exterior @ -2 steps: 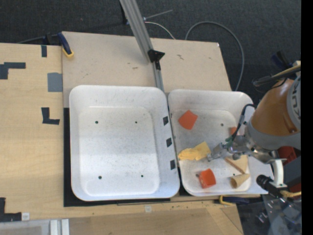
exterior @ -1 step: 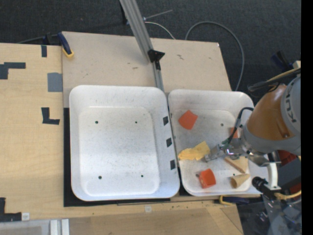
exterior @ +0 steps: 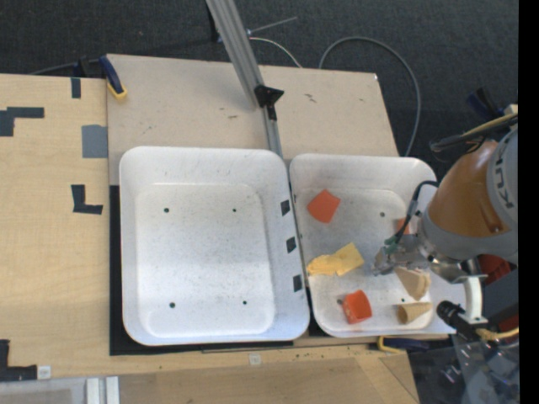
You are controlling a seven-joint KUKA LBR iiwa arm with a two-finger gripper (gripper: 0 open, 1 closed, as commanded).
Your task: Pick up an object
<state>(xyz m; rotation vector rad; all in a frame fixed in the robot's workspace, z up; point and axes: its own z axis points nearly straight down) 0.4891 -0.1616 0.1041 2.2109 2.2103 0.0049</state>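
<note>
The right bin (exterior: 362,168) holds several small objects. An orange cube (exterior: 323,206) lies near its upper left, and a yellow, irregular piece (exterior: 336,261) is at the middle left. A red-orange block (exterior: 357,306) rests near the front. A tan wedge (exterior: 413,282) and a second tan piece (exterior: 414,312) sit at the front right. My gripper (exterior: 392,257) is down inside the right bin, just right of the yellow piece and directly above-left of the tan wedge. The orange-banded wrist (exterior: 472,200) hides part of the bin's right wall.
The left bin (exterior: 135,225) sits beside the right one, with a shared rim between them. A slanted metal rail (exterior: 240,45) crosses the bench behind the bins. A cable (exterior: 370,53) loops at the back right.
</note>
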